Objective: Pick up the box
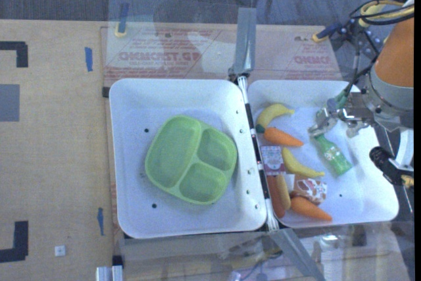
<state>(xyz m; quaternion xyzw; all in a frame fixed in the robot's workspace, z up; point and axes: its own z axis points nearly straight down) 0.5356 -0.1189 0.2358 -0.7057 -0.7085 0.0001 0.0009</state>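
A wooden bench is bearing two white bins sitting side by side, touching

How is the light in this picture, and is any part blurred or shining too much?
In the camera view the light is even and soft. The white bins look bright, almost washed out. Clear sheeting behind them shows pale glare. The gripper looks slightly blurred, while the green plate is fairly sharp.

Bright, even light; soft shadows, slightly blurry overall.
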